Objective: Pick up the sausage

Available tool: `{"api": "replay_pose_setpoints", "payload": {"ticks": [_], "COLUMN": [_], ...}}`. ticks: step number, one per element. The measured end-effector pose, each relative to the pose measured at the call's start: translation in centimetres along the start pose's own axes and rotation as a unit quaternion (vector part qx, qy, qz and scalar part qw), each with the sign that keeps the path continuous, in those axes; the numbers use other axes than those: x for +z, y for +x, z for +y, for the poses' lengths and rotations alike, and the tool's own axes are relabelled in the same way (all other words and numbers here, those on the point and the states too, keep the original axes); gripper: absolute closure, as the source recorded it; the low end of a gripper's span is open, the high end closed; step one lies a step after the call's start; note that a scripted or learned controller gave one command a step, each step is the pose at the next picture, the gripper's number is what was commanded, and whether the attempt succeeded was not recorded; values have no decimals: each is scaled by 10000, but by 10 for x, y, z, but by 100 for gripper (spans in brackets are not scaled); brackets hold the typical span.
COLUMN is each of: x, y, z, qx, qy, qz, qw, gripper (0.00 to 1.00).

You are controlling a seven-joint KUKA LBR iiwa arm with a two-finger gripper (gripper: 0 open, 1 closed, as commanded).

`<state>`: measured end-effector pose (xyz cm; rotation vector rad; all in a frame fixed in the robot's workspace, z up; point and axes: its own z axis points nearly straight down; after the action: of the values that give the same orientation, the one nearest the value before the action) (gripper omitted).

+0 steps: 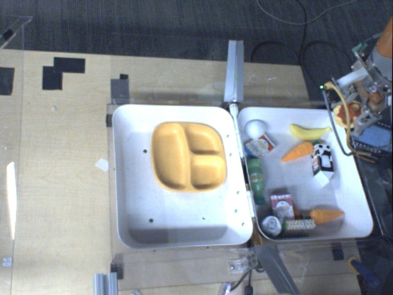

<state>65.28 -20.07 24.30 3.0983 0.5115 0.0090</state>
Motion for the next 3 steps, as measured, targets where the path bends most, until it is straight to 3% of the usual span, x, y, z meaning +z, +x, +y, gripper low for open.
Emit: {"api": "replay_pose_setpoints", "payload": {"ticks": [1,2,3], "x": [0,117,139], "y": [0,-47,16], "z": [0,-108,-70], "qx": [-2,552,-94], "qy": [0,17,10], "qz": [-3,-24,-9], "qw": [10000,9985,10000], "gripper": [0,0,0]}}
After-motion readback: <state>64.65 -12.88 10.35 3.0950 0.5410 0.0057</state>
